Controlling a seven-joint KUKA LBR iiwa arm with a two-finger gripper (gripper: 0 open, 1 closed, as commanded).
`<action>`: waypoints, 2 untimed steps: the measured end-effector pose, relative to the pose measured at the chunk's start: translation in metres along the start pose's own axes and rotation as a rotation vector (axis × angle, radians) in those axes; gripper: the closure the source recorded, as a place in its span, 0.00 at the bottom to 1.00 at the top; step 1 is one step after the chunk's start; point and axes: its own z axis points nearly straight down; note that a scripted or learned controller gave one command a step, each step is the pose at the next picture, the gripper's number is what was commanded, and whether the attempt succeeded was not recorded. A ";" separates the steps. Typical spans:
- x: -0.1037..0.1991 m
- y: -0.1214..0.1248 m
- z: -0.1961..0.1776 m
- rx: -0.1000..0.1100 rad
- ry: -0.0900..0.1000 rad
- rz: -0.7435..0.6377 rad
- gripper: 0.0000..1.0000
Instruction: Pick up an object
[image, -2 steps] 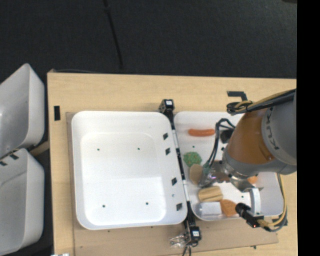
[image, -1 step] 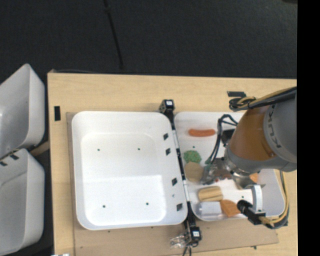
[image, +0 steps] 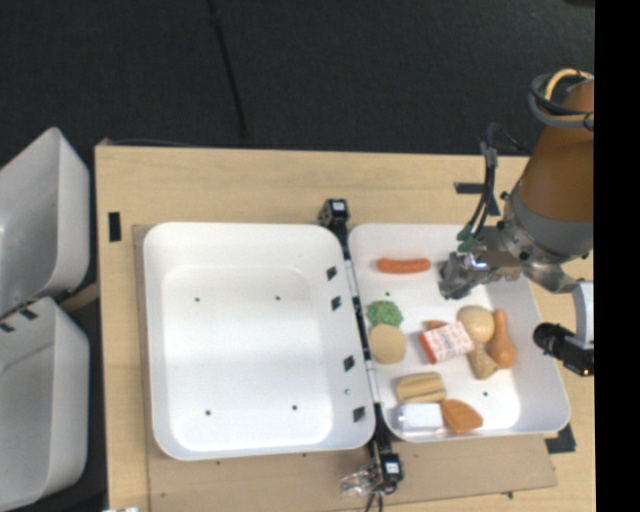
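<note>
So the wooden counter (image: 120, 330) takes up most of the shot, with two shallow white bins sitting side by side on it. The left bin (image: 160, 420) is the big plain one. The right bin (image: 535, 405) has all the stuff piled in its near half.

The arm (image: 555, 180) comes in from the right, orange band showing, and its pincer (image: 455, 275) hangs low over the upper part of the right bin. Can't tell if the pincer is apart or together from this angle, and nothing visible is sitting between its tips.

Objects, bigger to smaller: a red-and-white carton (image: 446, 343) in the middle of the pile, a tan bread roll (image: 420, 386) nearer the front, a white block (image: 421, 416) just below it, an orange wedge (image: 462, 416) beside that. Then a red sausage (image: 403, 265) off on its own near the top, just left of the pincer, a pale round bun (image: 387, 345), and a green leafy bit (image: 384, 313) touching it from above.
</note>
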 end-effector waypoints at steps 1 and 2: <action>0.033 0.086 -0.089 0.003 0.000 -0.002 1.00; 0.029 0.152 -0.126 0.011 -0.002 0.003 1.00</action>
